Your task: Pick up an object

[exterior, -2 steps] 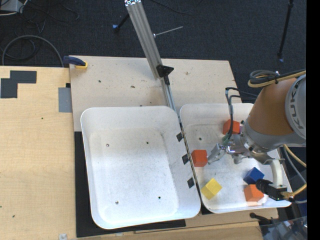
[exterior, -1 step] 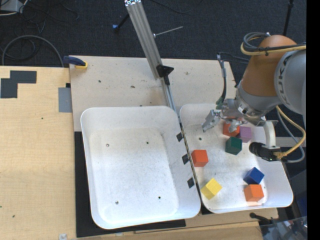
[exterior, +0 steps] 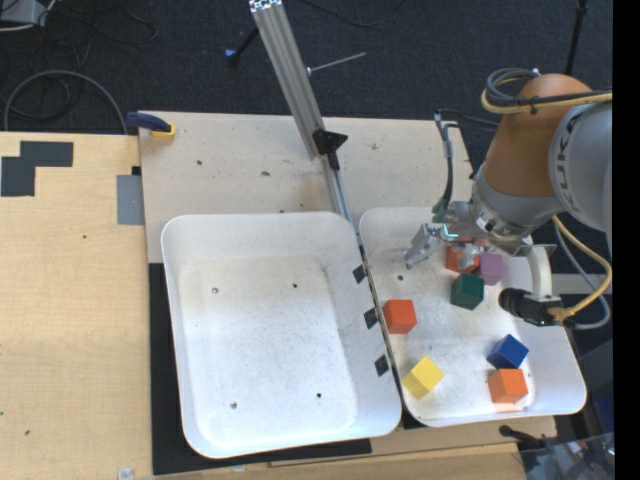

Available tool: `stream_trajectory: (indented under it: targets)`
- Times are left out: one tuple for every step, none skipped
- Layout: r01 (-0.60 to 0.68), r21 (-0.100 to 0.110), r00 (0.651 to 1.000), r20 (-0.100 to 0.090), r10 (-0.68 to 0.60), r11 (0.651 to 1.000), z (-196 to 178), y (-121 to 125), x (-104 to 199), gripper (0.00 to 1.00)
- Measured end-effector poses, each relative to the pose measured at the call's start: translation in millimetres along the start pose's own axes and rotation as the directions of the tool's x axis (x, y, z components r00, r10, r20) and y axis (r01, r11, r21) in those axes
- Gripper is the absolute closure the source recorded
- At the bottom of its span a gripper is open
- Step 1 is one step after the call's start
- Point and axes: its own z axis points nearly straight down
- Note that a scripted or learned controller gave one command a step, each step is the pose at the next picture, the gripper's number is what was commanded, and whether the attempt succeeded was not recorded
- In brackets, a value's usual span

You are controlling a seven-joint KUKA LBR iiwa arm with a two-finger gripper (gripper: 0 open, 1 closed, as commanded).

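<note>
The arm [exterior: 545, 158] comes in from the right, its orange band bulging above the wrist, and its claw [exterior: 428, 240] hangs low over the far part of the right bin [exterior: 570, 393]. The metal fingers [exterior: 416, 251] look spread apart and nothing sits between them; they point toward the bin's left wall. Just beside the claw, tucked under the wrist, are a small red block [exterior: 460, 259] and a purple block [exterior: 491, 265], touching or nearly touching each other, with a dark green block [exterior: 467, 291] right in front of them. An orange-red block [exterior: 400, 315] lies alone nearer the bin's left wall, apart from that cluster. Toward the near end of the same bin sit a yellow block [exterior: 424, 376], a blue block [exterior: 509, 351] and an orange block [exterior: 508, 385], the blue and orange ones close together by the right corner. The left bin [exterior: 190, 268] sits alongside, its rim meeting the right bin's along a seam with black clips [exterior: 371, 318]. A slanted metal bar [exterior: 295, 78] rises from the bench [exterior: 240, 158] behind the bins, and a blue and yellow clamp [exterior: 150, 124] rests at the bench's far left corner.
</note>
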Motion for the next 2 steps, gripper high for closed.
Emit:
stream_trajectory:
  targets:
    - [0.002,-0.011,1.0,0.0,-0.002,1.0,-92,38,41,0.0]
    - [-0.002,-0.009,1.0,0.002,0.002,1.0,-286,55,-10,0.0]
